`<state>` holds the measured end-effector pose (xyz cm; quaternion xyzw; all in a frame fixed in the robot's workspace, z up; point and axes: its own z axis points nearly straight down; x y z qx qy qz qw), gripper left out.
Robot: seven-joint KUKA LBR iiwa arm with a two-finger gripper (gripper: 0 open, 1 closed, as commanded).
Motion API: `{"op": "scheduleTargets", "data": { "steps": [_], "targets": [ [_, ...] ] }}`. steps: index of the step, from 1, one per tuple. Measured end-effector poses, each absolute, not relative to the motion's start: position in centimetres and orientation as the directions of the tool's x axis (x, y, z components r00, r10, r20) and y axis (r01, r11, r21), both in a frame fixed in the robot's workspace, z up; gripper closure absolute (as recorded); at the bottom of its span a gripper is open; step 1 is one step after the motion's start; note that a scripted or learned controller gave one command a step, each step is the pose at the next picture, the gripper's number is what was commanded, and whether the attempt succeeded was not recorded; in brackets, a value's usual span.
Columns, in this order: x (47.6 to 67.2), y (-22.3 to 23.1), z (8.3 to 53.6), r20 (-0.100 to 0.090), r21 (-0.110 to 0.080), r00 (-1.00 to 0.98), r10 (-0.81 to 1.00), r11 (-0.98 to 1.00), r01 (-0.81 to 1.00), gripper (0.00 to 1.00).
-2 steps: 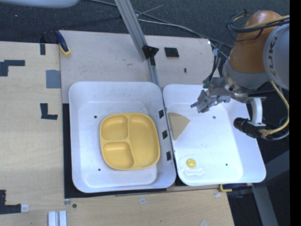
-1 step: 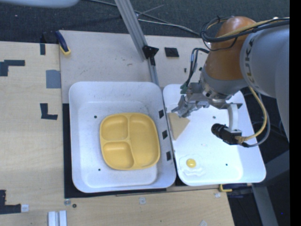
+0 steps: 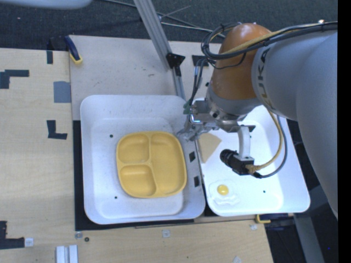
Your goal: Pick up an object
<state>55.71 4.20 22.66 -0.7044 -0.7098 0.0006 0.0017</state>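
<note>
The two-finger metal gripper [image 3: 193, 126], its grip state impossible to tell, is hovering over the bins' shared edge, with the flat tan wedge-shaped slice [image 3: 208, 146] lying just beside it in the right white bin [image 3: 285, 196].

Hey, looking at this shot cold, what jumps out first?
The big grey arm with its orange band looms over the right bin. In the left bin lies a yellow divided tray. Near the right bin's front sits a toy fried egg.
</note>
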Motion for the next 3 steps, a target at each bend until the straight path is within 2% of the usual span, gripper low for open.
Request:
{"op": "scheduleTargets", "data": {
  "steps": [1,2,3],
  "targets": [
    [54.1,9.2,23.4,0.001,-0.003,-0.006,1.000,0.006,1.000,1.00],
    [53.5,9.8,22.1,-0.001,-0.004,-0.001,1.000,0.001,1.000,1.00],
    [53.5,9.8,22.2,-0.001,-0.003,-0.001,1.000,0.001,1.000,0.00]
  ]
}}
